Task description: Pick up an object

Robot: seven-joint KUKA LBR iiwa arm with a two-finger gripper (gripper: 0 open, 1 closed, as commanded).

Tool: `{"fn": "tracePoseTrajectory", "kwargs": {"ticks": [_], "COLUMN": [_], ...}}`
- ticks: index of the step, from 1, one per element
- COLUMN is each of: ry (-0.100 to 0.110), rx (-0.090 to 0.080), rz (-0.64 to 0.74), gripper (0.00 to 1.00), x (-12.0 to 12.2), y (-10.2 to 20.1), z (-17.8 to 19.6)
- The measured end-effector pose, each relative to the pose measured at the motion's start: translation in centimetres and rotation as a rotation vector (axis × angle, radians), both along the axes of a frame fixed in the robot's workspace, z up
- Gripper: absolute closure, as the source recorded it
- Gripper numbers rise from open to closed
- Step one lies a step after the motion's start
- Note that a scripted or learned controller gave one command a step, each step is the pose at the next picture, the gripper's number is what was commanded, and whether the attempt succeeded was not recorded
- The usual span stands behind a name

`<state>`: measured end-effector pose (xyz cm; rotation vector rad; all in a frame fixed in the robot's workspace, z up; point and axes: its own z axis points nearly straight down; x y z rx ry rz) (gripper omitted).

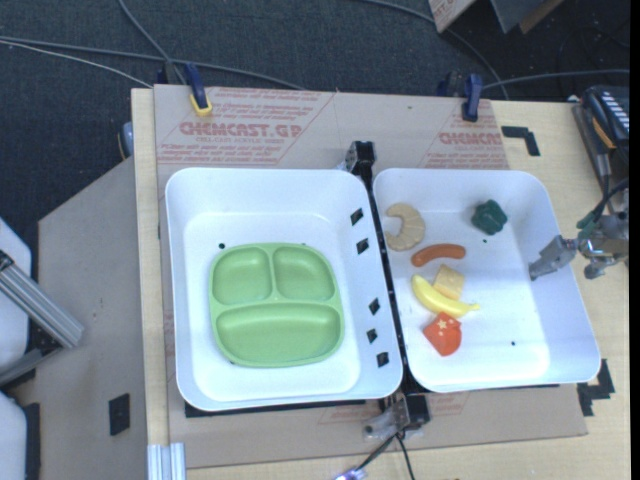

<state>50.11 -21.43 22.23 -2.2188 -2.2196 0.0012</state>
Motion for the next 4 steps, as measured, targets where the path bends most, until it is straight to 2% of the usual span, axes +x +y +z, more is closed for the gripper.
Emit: {"fn": "tracePoseTrajectory", "kwargs": {"ticks": [2, 3, 4], "ry": [0.006, 0.003, 0.001], "rx": [0.006, 0.008, 0.004], "rz": [0.000, 0.003, 0.001], "gripper": [0.00, 0.00, 1.00], "x": [-0.5, -0.4, -0.4], "y": [-0.3, 0.1, -0.1], "z": [-12.4, -13.9, -12.9]}}
